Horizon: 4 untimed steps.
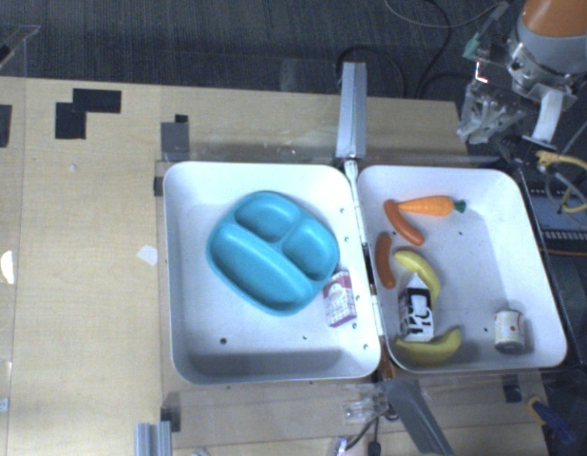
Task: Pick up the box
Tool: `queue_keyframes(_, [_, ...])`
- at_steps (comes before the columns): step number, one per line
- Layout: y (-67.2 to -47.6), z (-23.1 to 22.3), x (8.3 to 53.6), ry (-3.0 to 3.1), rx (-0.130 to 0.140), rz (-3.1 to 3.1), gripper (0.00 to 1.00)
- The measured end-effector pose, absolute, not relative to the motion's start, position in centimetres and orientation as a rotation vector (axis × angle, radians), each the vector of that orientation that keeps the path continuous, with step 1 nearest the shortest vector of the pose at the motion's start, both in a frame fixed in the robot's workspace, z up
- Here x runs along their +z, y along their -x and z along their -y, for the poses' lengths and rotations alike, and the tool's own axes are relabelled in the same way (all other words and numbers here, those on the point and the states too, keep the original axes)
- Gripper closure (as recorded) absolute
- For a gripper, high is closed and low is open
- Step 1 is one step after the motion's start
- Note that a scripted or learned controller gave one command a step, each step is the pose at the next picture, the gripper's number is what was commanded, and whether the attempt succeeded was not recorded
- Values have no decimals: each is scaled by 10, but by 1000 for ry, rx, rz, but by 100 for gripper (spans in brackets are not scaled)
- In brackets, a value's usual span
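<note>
A small pink and white box lies flat in the left bin, close to its right wall and touching the lower right edge of a blue divided plate. A black and white carton lies in the right bin between two bananas. My gripper hangs beyond the far right corner of the right bin, outside both bins and far from the box, with nothing seen in it.
The right bin also holds a carrot, two sausages, two bananas and a small can. A metal divider post stands behind the seam between the bins. Cables lie near the gripper.
</note>
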State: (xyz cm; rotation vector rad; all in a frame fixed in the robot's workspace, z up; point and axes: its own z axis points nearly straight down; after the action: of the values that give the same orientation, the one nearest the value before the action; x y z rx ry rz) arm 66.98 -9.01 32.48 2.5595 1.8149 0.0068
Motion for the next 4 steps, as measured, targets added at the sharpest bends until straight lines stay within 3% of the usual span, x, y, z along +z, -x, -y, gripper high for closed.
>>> queue_keyframes(2, [-670, 67, 331, -2628, 7, -1717, 100])
queue_keyframes(4, [-670, 78, 323, -2619, 7, -1729, 100])
